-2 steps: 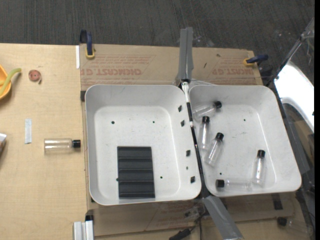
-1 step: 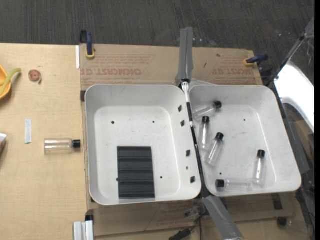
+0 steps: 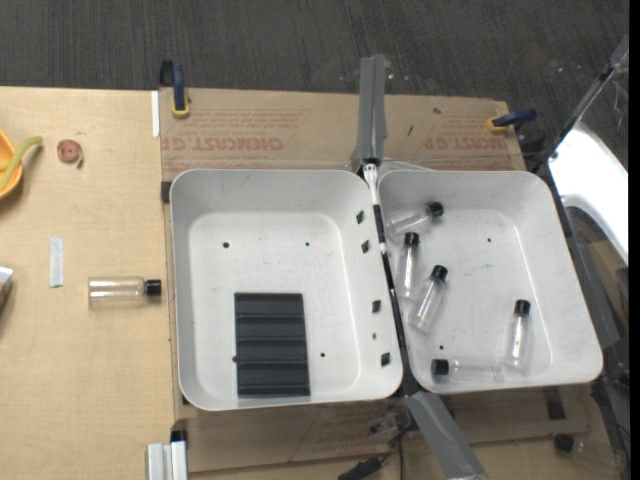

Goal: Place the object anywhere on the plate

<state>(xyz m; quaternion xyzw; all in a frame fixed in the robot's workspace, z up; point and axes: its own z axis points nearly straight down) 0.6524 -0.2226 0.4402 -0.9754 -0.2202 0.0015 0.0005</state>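
Nearest, at the lower edge, a grey metal bracket [image 3: 442,450] juts out below the seam between the two bins, and an aluminium rail end [image 3: 165,460] stands at the bench's near left corner. In the left bin [image 3: 190,268] a black ribbed plate [image 3: 270,346] lies flat on the floor against the near wall, with nothing on it. The right bin [image 3: 570,268] holds five clear, black-capped vials, all lying down. The nearest vial [image 3: 468,370] lies along the near wall with its cap to the left. The right-hand vial [image 3: 518,333] lies just beyond it, cap pointing away. The middle vial [image 3: 430,298] lies tilted near the bin's left wall. The fourth vial [image 3: 409,260] lies close beside it, along that wall. The farthest vial [image 3: 412,218] lies slantwise in the far left corner. How wide the pincer stands, what it holds and how the vials lie relative to it cannot be told here; all five vials are well apart from the plate, across the divide. On the wooden bench to the left lies a loose vial [image 3: 122,288], with a small white strip [image 3: 56,263] beyond it, then a reddish disc [image 3: 68,151] and a yellow object [image 3: 10,163] at the edge. Farthest, printed cardboard [image 3: 250,133] is held by two blue clamps [image 3: 170,80].
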